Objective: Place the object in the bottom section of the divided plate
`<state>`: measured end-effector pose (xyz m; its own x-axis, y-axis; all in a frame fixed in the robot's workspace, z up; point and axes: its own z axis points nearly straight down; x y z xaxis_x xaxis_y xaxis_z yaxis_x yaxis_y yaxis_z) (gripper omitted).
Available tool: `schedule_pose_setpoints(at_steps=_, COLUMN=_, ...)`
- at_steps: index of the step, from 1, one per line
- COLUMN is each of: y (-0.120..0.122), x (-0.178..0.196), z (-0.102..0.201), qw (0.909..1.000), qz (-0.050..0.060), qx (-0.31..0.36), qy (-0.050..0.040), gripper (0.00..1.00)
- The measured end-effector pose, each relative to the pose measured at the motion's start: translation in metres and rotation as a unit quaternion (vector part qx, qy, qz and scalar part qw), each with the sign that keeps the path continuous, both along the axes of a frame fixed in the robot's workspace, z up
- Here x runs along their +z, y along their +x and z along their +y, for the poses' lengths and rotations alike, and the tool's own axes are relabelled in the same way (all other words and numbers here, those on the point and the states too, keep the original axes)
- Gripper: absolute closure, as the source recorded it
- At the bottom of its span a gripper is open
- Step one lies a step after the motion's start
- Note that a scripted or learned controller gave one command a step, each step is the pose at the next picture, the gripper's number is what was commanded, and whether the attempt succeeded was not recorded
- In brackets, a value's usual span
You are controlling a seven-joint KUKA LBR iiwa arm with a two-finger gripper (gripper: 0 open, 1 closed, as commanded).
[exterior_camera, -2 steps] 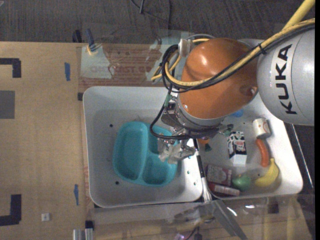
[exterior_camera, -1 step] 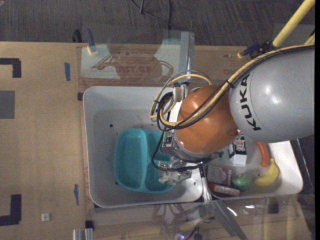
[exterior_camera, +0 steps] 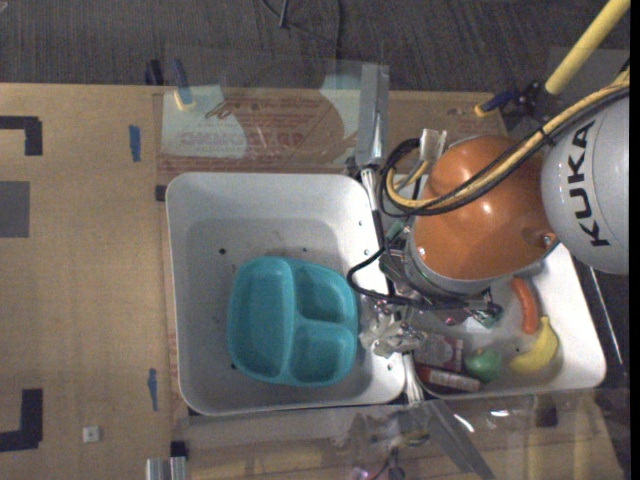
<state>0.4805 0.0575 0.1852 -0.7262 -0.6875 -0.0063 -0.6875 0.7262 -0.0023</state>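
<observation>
Teal divided plate [exterior_camera: 293, 321] lies just left of the end effector [exterior_camera: 395, 330]; its grip state cannot be told.

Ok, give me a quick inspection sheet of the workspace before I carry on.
Surface: bench bearing two white bins, left bin and right bin.
Job's things: teal divided plate in the left bin, sections bare.
Clutter: banana, orange carrot-like piece, green item, red packet in the right bin.
Gripper: gripper low over the bins' shared edge.
Cables: yellow and black cables on the wrist.
Surroundings: blue tape, black corner marks.
</observation>
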Motion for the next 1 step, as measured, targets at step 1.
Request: schedule_pose_setpoints(at_steps=1, y=0.0045, x=0.0071, z=-0.0185, qw=0.9926, qz=0.000, qx=0.121, qy=-0.0003, gripper=1.00)
